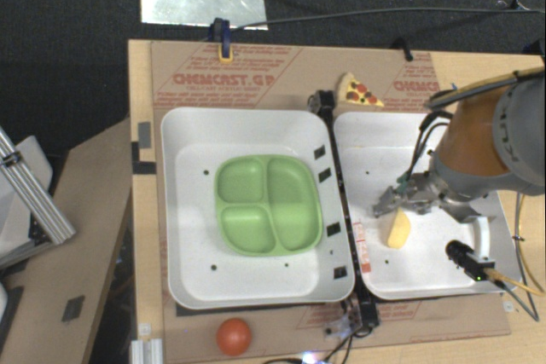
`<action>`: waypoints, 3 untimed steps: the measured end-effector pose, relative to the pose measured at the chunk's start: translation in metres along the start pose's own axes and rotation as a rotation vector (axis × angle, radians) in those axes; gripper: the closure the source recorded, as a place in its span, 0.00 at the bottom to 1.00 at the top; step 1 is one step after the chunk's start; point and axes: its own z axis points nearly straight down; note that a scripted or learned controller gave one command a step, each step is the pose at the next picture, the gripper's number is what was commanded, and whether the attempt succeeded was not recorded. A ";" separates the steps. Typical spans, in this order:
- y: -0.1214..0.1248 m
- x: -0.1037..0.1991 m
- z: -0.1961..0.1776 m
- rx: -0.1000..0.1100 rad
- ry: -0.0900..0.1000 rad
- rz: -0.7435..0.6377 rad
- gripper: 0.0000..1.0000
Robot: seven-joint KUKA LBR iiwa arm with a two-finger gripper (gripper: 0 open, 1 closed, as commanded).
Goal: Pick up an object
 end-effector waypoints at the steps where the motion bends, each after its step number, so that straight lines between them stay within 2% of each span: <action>1: 0.001 0.000 -0.012 -0.004 -0.001 0.000 1.00; 2: 0.006 -0.002 -0.076 -0.009 -0.002 -0.003 1.00; 3: 0.005 0.001 -0.120 -0.008 -0.002 -0.003 1.00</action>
